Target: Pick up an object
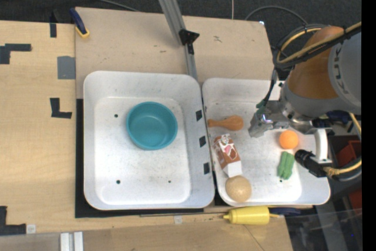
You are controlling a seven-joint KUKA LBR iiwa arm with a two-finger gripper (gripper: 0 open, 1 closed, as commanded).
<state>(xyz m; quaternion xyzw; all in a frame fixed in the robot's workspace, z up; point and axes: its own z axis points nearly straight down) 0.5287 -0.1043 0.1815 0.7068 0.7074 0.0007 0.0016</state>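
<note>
Over the right bin (258, 88), the tool (259, 124), grip state unclear, is hovering between drumstick (226, 123) and orange ball (288, 140), risking closing on nothing.

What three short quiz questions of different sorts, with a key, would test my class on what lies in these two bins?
1. True or false: the teal bowl lies in the right bin.
2. Which lies nearest the gripper: A the orange ball, B the yellow bottle, C the teal bowl?
3. Fill in: the green vegetable lies just below the ____ ball.

Key: 1 false, it lies in the left bin; 2 A; 3 orange.
</note>
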